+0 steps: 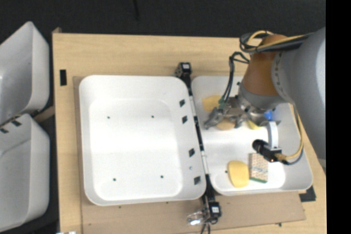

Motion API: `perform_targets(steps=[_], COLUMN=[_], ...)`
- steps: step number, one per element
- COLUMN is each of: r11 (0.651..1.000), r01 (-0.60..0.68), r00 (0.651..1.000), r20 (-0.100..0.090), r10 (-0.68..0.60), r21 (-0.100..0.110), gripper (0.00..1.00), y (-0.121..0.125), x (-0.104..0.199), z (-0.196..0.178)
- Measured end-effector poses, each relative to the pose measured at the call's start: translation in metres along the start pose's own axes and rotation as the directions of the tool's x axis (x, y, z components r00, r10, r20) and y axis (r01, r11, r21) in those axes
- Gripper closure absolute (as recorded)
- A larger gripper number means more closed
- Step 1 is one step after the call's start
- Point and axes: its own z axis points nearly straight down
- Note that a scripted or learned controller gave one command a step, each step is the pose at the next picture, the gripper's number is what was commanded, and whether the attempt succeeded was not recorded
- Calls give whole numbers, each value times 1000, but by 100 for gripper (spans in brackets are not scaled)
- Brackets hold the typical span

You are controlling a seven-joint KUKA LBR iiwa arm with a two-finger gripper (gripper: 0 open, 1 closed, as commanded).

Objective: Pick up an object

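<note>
Reaching into the right bin [290, 181], gripper [219, 118] spread open over a yellow piece [224, 125] at nine o'clock; next, closing needed.

Even overhead light; white bins [131, 85] near overexposed, faint shadows. Soft focus, low resolution; dark surround lacks detail.

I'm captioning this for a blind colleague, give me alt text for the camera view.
A grey robot arm reaches from the right into the right white bin, its claw low over yellowish objects. A yellow block and a patterned packet lie nearer the front; the left bin sits alongside.
</note>
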Motion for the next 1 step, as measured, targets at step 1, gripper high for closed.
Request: perform_targets(steps=[1], r11=[1000], r01=[2], r00=[1000], r20=[-1], r10=[-2], r21=[-1], gripper=[100], y=[0], x=[1], z=[-7])
